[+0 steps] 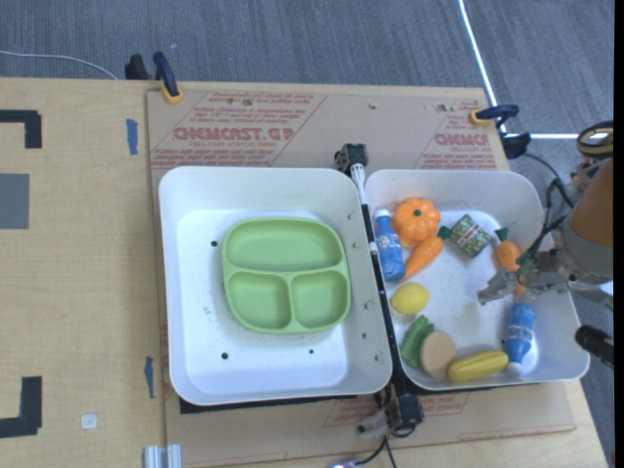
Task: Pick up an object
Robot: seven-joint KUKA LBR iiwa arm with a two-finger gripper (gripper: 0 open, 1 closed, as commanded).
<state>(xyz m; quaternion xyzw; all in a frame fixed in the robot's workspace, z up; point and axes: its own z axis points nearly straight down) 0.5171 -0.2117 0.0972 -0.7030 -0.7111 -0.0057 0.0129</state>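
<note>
Left bin [185,261] with green tray [286,273], right bin [546,359] with toy food, tool [495,289] fingers apart

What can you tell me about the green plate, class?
The green plate lies flat in the left bin, roughly centred. It is pale green, looks like smooth plastic, has rounded corners and three compartments: one wide across the far side, two smaller on the near side. Nothing lies in it. It rests on the bin floor, clear of the walls.

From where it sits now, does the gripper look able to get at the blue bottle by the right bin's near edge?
Probably yes. The gripper sits low in the right bin, just beyond the blue bottle, which lies uncovered with bare floor around most of it.
</note>
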